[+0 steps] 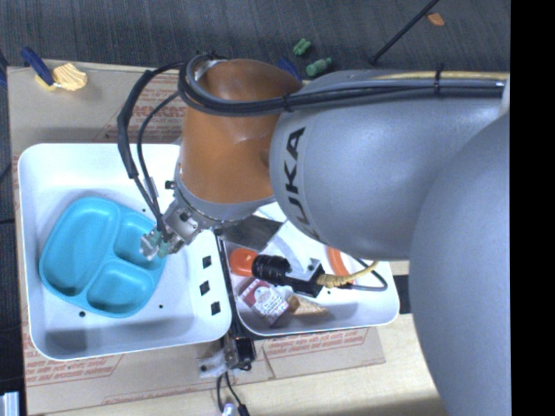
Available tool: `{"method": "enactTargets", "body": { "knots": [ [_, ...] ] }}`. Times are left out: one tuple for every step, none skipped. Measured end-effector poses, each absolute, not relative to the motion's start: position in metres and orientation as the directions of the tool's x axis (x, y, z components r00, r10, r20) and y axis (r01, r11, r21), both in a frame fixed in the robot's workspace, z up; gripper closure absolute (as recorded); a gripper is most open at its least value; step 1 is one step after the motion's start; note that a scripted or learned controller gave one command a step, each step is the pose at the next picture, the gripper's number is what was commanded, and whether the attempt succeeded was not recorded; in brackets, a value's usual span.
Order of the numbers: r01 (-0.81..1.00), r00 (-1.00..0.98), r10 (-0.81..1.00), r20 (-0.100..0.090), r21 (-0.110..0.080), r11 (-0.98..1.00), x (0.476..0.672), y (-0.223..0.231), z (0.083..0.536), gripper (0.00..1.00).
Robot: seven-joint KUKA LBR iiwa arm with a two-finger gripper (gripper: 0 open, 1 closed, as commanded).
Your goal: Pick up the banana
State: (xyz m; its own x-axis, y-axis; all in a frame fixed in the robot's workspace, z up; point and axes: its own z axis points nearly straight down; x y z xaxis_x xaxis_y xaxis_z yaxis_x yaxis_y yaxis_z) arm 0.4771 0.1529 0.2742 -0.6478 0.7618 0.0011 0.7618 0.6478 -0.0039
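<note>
claw [159, 243]: low over the left bin's blue three-section plastic tray [95, 263], honestly can't tell its state | banana: can't spot it, maybe under the grey arm [390, 146] | tip: find it first, then come straight down

The arm [390, 163] is a fat, smooth grey tube with dark "UKA" lettering on its shell. An orange band [230, 137] rings it above the wrist. Black cables [143, 137] loop around the band and run along the top of the arm.
</note>
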Motion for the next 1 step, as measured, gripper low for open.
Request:
{"method": "enactTargets", "body": {
  "knots": [
    [0.756,-0.654,0.756,0.001,-0.005,0.654,0.4772,0.1537,0.2843,1.00]
  ]
}}
